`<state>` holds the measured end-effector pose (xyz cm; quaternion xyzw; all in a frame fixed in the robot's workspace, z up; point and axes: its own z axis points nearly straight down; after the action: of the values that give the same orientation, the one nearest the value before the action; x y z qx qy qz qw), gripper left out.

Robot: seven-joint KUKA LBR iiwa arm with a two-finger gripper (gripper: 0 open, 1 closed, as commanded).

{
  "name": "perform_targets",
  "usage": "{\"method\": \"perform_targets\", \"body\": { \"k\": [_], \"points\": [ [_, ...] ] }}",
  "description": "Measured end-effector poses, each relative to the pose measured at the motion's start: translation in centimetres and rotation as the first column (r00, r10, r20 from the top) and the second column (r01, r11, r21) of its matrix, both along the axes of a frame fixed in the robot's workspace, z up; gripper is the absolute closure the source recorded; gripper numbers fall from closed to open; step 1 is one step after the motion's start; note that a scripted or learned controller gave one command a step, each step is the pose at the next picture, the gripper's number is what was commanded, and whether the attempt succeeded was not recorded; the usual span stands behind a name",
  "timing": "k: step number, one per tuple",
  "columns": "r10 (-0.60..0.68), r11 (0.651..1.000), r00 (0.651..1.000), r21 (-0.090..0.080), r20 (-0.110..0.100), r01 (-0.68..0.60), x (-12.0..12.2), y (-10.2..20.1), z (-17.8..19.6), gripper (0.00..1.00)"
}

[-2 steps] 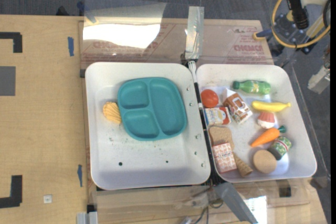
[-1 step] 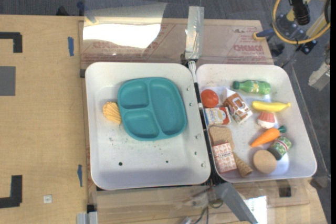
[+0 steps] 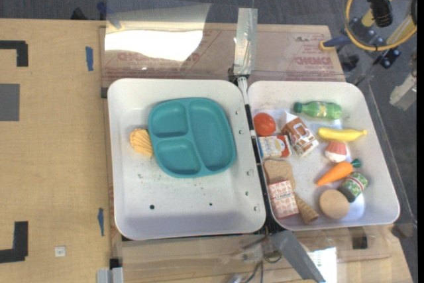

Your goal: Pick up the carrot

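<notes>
The carrot is orange with a small green tip at its right end. It lies tilted in the right half of the right bin. A red and white strawberry-like piece sits just above it. A green can touches it from below right, and a tan round ball rests just below.
The right bin also holds a banana, a green bottle, a tomato, small cartons, a bread slice and a red packet. The left bin holds a teal divided plate and a yellow shell-shaped piece.
</notes>
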<state>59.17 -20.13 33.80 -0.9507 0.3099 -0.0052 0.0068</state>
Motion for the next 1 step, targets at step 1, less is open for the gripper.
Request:
{"method": "perform_targets", "body": {
  "k": [1],
  "points": [
    [0.233, 0.972, 0.972, -0.008, -0.007, -0.233, 7.63, -1.96, 4.83, 1.0]
  ]
}}
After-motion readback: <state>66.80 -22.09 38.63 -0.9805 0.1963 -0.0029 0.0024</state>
